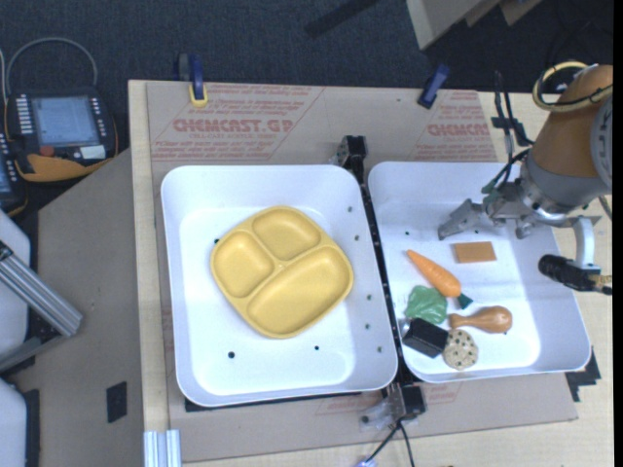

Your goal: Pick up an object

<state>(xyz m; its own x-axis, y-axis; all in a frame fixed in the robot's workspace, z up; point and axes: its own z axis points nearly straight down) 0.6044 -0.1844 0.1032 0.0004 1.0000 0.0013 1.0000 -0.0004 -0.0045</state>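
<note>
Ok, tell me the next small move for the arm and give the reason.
Probably shift the gripper a little toward the near side of the right bin and lower it over the carrot. The gripper hangs above bare bin floor at the far side with nothing between its fingers, while the carrot, the tan square piece and the other items lie nearer the camera.

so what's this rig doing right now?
The KUKA arm reaches in over the right bin, its end effector low near the back of the bin, above a tan square piece. Nothing shows between its fingers. A carrot, green piece and cookie lie nearby. The left bin holds a yellow divided plate.
</note>
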